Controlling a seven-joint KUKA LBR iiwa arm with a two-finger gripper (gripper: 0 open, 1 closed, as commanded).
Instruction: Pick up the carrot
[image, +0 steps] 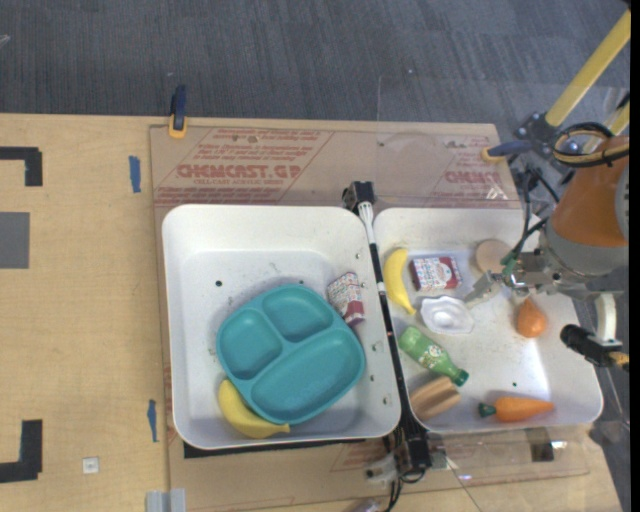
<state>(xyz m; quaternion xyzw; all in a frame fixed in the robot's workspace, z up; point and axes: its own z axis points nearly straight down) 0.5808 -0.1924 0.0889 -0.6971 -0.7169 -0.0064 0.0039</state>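
The carrot (517, 407), orange with a green stub at its left end, lies on its side in the front right corner of the right bin (575, 395). My gripper (497, 280) hangs over the back of that bin, well behind the carrot and apart from it. It is next to a tan round disc (489, 254) and above a white crumpled cup (446, 315). The grey wrist and orange band (592, 205) hide the bin's back right corner.
The right bin also holds an orange ball (531, 320), a green bottle (432, 355), a brown bread piece (434, 397), a banana (398, 280) and a red and white packet (435, 272). The left bin holds a teal divided plate (290, 352), a second banana (243, 413) and a small can (347, 295).
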